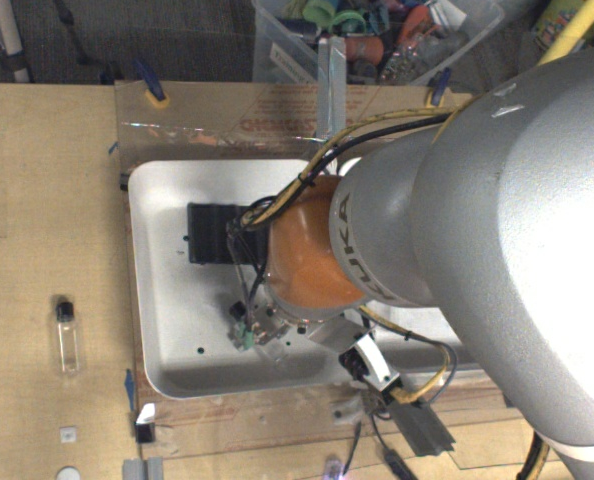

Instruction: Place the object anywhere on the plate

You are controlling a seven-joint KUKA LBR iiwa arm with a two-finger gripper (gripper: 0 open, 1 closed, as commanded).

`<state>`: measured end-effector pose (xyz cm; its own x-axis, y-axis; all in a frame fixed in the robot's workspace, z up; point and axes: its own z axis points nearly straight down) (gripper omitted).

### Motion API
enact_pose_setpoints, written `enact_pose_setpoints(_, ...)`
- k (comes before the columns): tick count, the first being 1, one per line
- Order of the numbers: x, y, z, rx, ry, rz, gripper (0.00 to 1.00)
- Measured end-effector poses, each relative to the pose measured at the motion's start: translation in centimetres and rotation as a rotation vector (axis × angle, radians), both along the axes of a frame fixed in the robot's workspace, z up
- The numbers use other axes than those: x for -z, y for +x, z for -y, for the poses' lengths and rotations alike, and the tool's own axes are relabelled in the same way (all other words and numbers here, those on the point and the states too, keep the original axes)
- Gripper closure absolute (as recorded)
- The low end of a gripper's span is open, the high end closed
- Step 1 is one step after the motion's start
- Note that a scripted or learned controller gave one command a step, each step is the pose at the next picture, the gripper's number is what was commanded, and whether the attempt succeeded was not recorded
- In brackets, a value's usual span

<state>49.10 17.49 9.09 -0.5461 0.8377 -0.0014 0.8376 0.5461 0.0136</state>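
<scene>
The grey arm with its orange band [312, 258] reaches in from the right and covers most of the left bin [162, 268]. My gripper [252, 330] hangs low over the bin floor near its front middle, and the wrist hides how it stands. A black square object [209, 233] lies flat on the bin floor just left of the wrist, partly covered by cables. A small green bit [244, 340] shows at the gripper's tip. I cannot make out a plate.
A clear tub of colourful toys [377, 13] stands behind the bins. A small clear vial with a black cap [67, 336] lies on the wooden bench to the left. Blue clamps [155, 92] hold the back board.
</scene>
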Motion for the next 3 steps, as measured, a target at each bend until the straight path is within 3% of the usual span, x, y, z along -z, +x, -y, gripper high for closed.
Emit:
enact_pose_setpoints(1, 0.1, 3.4, 1.7, -0.48, -0.005, 0.003, 1.0)
enact_pose_setpoints(2, -0.9, 3.5, 1.7, -0.477, -0.003, 0.006, 1.0)
enact_pose_setpoints(3, -0.1, -0.8, -5.1, -0.45, -0.004, 0.005, 1.0)
